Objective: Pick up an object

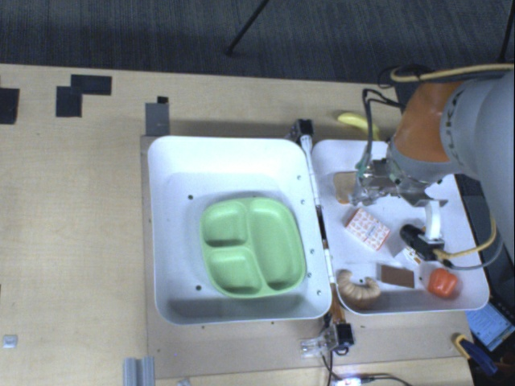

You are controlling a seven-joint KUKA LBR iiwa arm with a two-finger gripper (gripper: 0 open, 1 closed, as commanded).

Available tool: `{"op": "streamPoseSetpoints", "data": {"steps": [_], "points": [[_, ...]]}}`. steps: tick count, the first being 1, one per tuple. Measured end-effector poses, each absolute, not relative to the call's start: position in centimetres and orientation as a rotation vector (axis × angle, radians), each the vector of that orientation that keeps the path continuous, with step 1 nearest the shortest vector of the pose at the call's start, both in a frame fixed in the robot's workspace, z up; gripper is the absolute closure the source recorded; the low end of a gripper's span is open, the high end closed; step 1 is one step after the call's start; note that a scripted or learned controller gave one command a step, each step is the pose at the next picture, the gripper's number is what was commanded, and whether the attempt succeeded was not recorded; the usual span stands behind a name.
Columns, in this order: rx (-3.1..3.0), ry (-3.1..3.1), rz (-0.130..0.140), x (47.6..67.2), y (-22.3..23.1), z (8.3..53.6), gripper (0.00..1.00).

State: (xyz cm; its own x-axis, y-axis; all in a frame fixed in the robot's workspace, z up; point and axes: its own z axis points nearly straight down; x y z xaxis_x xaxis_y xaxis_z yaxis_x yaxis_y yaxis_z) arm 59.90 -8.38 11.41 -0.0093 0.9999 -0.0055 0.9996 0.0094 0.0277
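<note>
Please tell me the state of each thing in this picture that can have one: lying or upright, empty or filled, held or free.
green divided plate, lying flat in the left bin, compartments empty
gripper, low over the right bin, grip unclear
brown piece, beside the gripper, partly hidden
patterned square, lying free
tan ring, lying free
brown block, lying flat
orange-red ball, resting free

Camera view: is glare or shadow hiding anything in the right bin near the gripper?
In the camera view the light is even, with no hard glare on the right bin; a soft shadow lies along the left bin's near wall; the picture is soft, so the gripper and the tan thing beside it blur together; the patterned block reads clearly.
</note>
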Motion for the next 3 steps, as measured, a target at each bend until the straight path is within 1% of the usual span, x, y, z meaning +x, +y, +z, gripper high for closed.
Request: {"op": "streamPoseSetpoints", "data": {"steps": [1, 2, 3], "points": [[2.213, 2.221, 0.003, 65.6, -18.1, 14.7, 1.00], [2.213, 2.224, 0.003, 65.6, -18.0, 14.7, 0.00], [2.214, 2.226, 0.005, 60.5, -9.1, 8.6, 0.00]]}}
